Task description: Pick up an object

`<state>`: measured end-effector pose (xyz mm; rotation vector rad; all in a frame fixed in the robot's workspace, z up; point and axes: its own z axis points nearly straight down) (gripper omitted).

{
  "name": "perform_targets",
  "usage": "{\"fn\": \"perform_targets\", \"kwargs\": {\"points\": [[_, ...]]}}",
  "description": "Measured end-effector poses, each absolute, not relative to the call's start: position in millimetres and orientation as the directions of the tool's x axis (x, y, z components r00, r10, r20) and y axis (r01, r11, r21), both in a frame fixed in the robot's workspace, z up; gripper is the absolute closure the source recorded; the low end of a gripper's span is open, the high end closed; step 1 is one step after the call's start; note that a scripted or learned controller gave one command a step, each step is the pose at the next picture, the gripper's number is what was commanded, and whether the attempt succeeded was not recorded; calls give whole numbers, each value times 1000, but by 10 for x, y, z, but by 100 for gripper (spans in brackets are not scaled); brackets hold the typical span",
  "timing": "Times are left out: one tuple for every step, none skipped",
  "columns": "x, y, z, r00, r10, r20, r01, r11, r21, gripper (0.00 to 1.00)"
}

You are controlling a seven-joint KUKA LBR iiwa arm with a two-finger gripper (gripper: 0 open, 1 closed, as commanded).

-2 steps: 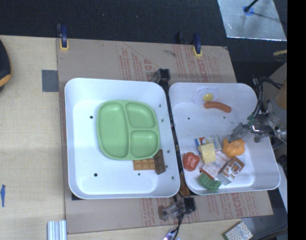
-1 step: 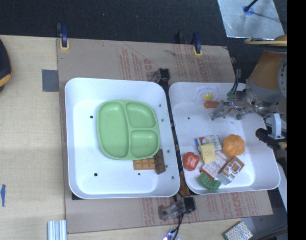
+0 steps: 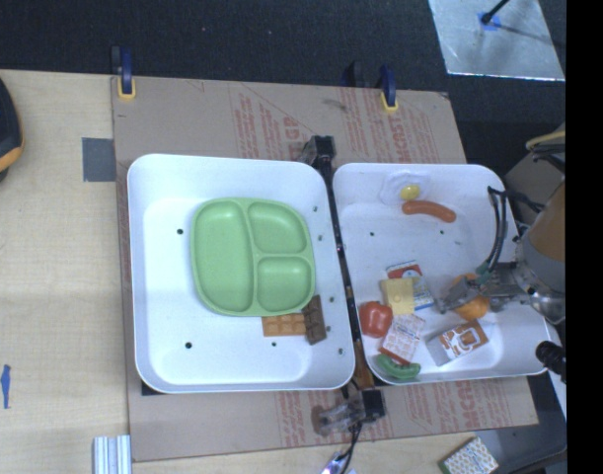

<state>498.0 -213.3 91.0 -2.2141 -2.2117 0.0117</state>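
Likeliest target: a small orange toy piece [image 3: 473,310], lying in the right bin [image 3: 419,169] towards its right side, just below the gripper [image 3: 463,291]. Looks rounded and smooth, probably hollow plastic, so judged light, stiff and a little slippery. Not fragile by the look of it. Best taken across its narrowest width, squarely at the middle, so as not to squirt sideways. Exact shape too small to make out.

Hangs low over the bin, touching or nearly touching the orange piece. Cannot tell whether released or clenched, nor whether anything is held.

Just below the orange piece: a brown-and-white carton [image 3: 463,341], flat on the bin floor, close enough to be nudged. To the left, a yellow block [image 3: 400,292], a printed packet [image 3: 403,337], a red toy pepper [image 3: 376,318] and a green piece [image 3: 400,368] at the bin's lower edge, all clustered together. Further up, well apart from the cluster, a toy sausage [image 3: 428,209] and a toy fried egg [image 3: 408,192].

Beside this, the left bin [image 3: 143,265], holding a green divided plate [image 3: 252,255] with a tan waffle bar [image 3: 284,325] and a dark brown piece [image 3: 314,319] at the plate's lower edge.
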Motion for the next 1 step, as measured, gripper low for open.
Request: {"fn": "perform_targets", "kwargs": {"points": [[5039, -2131, 1022, -7, 1000, 0, 1000, 7, -6, 100]]}}
